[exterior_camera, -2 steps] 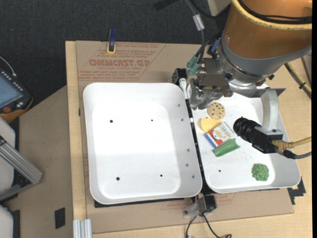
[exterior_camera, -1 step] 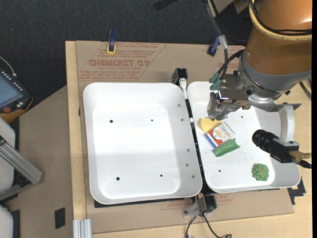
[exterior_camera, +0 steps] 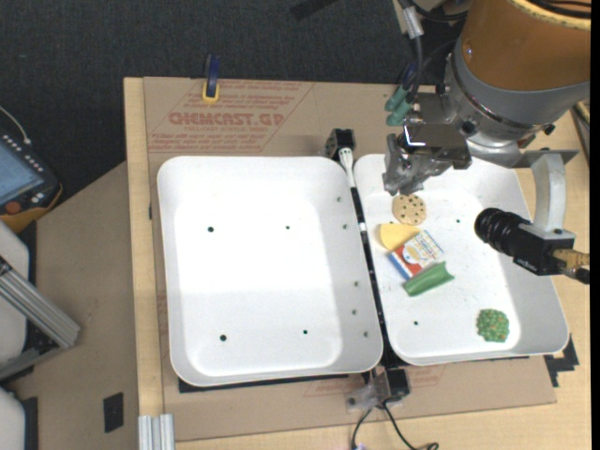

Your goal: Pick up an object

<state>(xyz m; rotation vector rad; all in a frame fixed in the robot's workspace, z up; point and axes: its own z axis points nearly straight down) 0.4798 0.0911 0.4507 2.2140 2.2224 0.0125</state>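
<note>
Several small objects lie in the right bin: a round tan cracker with dots, a yellow wedge, a small red, white and blue box, a green block and a green bumpy broccoli piece. My gripper hangs over the bin's far left part, its fingertips just above the cracker's upper edge. Nothing shows between its fingers.
The left bin sits beside the right one on a brown cardboard sheet. A black cylindrical camera part juts over the right bin's right side. A blue and yellow clamp stands at the cardboard's far edge.
</note>
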